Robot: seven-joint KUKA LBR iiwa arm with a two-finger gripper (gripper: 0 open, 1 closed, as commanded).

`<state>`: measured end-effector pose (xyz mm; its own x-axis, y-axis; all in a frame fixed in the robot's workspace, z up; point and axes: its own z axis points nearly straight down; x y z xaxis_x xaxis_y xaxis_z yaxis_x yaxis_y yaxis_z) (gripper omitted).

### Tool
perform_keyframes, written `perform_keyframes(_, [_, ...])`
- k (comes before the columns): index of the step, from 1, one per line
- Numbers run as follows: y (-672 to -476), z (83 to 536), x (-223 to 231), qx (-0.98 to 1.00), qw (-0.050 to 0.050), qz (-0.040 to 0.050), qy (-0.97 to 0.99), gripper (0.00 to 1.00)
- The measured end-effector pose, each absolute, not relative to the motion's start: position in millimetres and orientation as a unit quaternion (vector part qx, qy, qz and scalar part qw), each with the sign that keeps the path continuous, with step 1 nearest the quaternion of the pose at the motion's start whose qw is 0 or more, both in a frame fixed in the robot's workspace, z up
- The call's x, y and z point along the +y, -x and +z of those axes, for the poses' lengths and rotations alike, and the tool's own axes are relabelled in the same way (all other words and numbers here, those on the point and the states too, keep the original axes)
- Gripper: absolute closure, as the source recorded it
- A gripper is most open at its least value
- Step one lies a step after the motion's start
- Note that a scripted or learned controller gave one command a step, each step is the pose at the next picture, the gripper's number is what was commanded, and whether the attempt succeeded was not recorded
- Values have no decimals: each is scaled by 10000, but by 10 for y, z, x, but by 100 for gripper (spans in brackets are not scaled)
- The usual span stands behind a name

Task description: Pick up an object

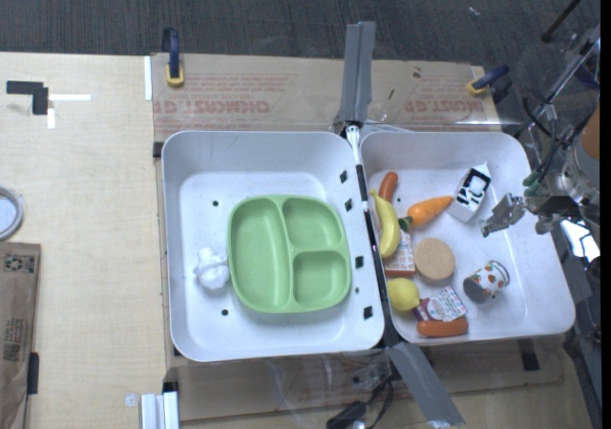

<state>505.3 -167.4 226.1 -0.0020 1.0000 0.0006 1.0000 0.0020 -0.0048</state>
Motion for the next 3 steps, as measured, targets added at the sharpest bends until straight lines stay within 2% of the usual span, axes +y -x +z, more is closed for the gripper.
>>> perform_keyframes(1, [-6176, 1098, -1789, -7617, -2, 4, 6479, 0])
perform_keyframes(2, [-6166, 1165, -1797, -7613, 19, 20, 6483, 100])
perform_keyframes(3, [-6021, 2420, -1118, -7866, 10, 12, 6175, 100])
